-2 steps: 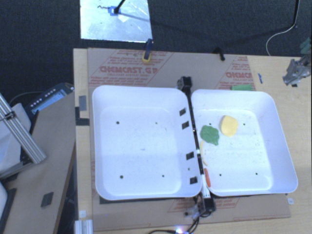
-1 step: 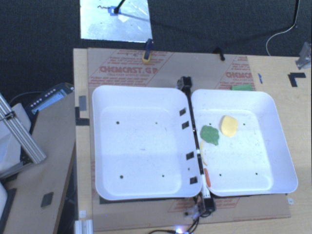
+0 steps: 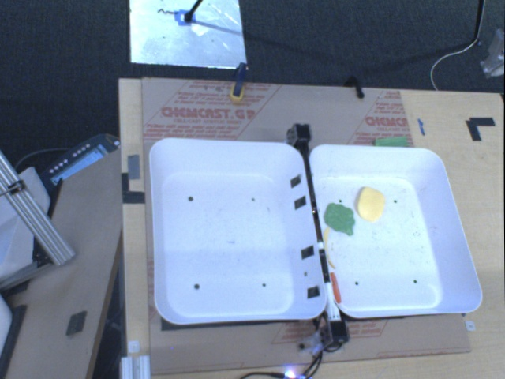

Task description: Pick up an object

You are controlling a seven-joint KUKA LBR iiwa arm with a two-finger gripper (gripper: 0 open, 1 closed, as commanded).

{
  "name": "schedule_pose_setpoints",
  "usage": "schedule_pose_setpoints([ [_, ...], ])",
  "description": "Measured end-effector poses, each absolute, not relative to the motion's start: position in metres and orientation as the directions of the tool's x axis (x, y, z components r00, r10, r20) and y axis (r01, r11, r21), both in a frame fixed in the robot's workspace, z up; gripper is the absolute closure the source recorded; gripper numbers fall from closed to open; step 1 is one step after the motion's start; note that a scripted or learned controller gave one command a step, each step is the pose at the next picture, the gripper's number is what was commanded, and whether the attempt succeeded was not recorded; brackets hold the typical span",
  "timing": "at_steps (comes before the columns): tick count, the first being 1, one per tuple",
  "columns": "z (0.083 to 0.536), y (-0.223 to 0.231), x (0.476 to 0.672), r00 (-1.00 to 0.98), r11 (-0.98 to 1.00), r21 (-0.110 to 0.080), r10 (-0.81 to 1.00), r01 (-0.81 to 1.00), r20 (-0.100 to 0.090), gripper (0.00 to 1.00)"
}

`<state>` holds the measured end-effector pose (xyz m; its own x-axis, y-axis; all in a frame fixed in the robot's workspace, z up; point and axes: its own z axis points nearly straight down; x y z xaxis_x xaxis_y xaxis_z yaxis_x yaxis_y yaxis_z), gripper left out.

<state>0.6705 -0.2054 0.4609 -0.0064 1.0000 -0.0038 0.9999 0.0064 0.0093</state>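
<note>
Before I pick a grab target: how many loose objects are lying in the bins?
3 clear ones, all in the right-hand bin: a yellow piece near the middle, a green piece touching its left side, and a thin orange piece against the left wall. Smaller bits may be hidden.

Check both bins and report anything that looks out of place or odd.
Nothing looks spilled or damaged. The green object and yellow object lie close together in the right bin. One small oddity: a thin orange-red object sits tucked against that bin's left wall, an awkward spot to grasp.
</note>
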Motion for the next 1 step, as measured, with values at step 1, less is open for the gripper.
schedule_pose_setpoints([
  [1, 0.5415, -0.2043, 0.6684, -0.007, 0.007, 0.012, 1.0, 1.0, -0.004, 1.0],
])
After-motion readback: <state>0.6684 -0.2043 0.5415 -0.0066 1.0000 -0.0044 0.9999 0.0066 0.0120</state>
